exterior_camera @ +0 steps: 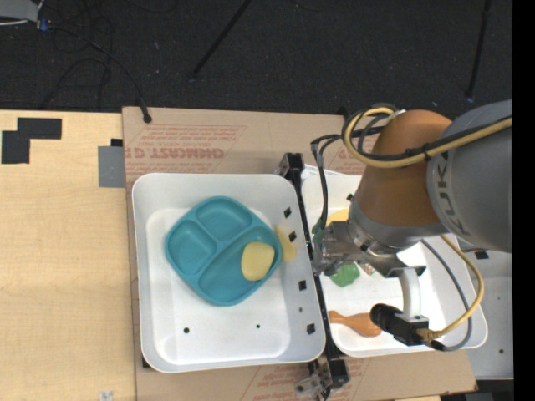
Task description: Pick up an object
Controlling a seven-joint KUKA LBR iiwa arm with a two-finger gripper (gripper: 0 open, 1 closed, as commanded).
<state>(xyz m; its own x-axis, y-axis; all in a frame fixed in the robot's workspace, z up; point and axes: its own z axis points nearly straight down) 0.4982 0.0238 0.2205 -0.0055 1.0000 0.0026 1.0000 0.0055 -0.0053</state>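
The arm (418, 182) reaches over the right bin (468, 328) and covers most of it. Its claw (334, 257) is low at this bin's left wall, but I cannot tell its state. Just below the claw lies a green object (343, 276), and an orange spoon-like object (355, 322) lies near the bin's front edge. In the left bin (159, 324), a teal divided plate (213, 245) carries a pale yellow object (258, 260) on its right part.
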